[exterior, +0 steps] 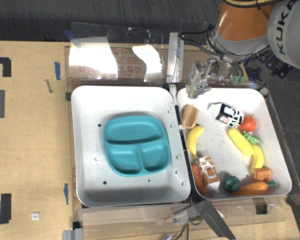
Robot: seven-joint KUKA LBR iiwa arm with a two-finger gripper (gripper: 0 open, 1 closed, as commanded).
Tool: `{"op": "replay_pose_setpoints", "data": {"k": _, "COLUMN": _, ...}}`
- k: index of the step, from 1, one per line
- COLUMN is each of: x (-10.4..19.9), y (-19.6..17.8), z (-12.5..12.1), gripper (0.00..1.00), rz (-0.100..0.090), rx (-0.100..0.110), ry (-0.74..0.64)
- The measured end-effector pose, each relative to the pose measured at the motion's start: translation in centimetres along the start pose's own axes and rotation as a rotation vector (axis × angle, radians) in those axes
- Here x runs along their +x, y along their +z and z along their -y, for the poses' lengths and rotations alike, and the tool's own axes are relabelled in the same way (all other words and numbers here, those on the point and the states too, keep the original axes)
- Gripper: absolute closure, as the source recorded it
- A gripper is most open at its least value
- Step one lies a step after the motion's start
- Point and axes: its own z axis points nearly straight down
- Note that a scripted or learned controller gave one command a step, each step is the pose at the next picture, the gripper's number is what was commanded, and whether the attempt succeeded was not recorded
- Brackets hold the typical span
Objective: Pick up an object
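Table of pale wood carries two shallow white bins side by side. The left bin holds a teal divided tray lying flat in its middle. The right bin holds a scatter of small toy foods. The grey arm with its orange band reaches in from the upper right, and its end effector hangs over the far left corner of the right bin, above the rim, with nothing seen between its fingers; I cannot tell whether they are apart or together. Just below it lies a tan bread-like piece, touching a yellow banana. A black-and-white carton sits near the middle, beside a red tomato. A second banana lies rightward. Along the near edge rest an orange-and-white box, a dark green vegetable and a carrot.
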Motion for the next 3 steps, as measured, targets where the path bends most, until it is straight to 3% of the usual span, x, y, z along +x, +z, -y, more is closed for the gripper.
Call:
{"op": "replay_pose_setpoints", "data": {"k": 1, "x": 0.7, "y": -4.2, "z": 3.5, "gripper": 1.00, "rz": 0.012, "rx": 0.004, "ry": -0.154}}
{"op": "replay_pose_setpoints", "data": {"k": 2, "x": 0.2, "y": -3.1, "z": 1.9, "gripper": 1.00, "rz": 0.004, "rx": 0.001, "ry": -0.228}}
{"op": "replay_pose_setpoints", "data": {"k": 3, "x": -0.4, "y": -3.2, "z": -2.8, "gripper": 1.00, "rz": 0.006, "rx": 0.001, "ry": -0.222}}
